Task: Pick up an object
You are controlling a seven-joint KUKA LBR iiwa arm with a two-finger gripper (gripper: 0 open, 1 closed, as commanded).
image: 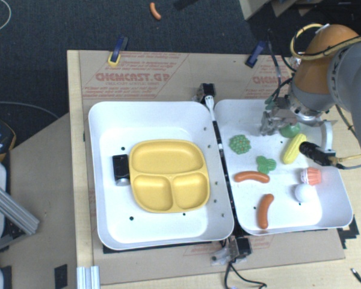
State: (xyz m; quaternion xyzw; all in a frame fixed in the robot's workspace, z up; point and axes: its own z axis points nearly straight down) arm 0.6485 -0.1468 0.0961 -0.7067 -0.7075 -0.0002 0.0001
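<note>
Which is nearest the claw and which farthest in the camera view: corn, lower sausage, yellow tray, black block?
From the claw:
1. Corn, right bin, just beside it.
2. Lower sausage, right bin's near edge.
3. Yellow tray, left bin's middle.
4. Black block, left of the tray.

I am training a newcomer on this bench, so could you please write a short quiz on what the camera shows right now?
1. True or false: the yellow tray lies in the left bin.
2. How many sausages lie in the right bin?
3. Which item lies nearest the tool: A) the corn, B) the black block, C) the white ball?

Key
1. True.
2. Two: one lying across, one nearly upright in the view.
3. A; the corn lies just below and to the right of the tool in the view.
</note>
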